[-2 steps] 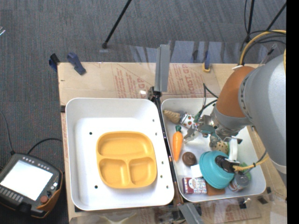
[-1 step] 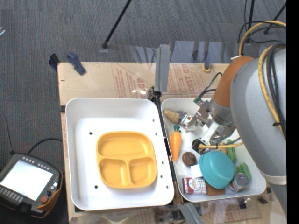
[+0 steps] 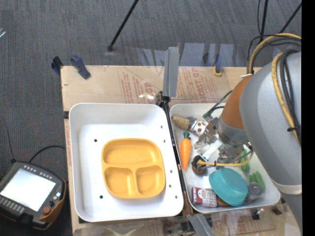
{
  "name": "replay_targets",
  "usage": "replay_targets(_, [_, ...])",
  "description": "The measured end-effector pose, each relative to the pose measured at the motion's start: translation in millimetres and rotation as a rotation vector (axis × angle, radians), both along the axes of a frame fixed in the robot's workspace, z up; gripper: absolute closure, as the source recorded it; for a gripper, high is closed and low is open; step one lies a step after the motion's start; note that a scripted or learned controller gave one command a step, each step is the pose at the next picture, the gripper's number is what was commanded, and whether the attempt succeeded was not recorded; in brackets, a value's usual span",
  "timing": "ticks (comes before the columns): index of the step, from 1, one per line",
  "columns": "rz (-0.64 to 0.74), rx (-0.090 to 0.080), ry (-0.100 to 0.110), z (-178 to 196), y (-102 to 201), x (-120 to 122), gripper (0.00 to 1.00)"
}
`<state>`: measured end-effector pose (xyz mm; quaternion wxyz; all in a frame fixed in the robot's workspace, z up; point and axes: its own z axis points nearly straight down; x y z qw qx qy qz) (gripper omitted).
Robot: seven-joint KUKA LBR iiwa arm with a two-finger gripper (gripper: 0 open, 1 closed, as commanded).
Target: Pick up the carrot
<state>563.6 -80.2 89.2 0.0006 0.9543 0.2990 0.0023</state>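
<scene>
Carrot (image 3: 185,151) lies along the right bin's (image 3: 273,196) left wall, untouched; tool (image 3: 212,149) hovers just right of it, grip unreadable.

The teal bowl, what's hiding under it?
The teal bowl lies partly over a red-and-white packet, whose left end sticks out. The packet's right part is covered, and so is anything else beneath the bowl. The carrot lies apart, uncovered.

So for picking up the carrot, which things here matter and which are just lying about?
Belongs to the job:
carrot, in the right bin
pincer, low over that bin

Just lying about:
yellow tray in the left bin
teal bowl
ice cream cone
dice
</scene>
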Motion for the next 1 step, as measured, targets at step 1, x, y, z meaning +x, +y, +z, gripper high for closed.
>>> replay_targets(1, [0.005, 0.004, 0.014, 6.8, 0.9, -3.0, 1.0])
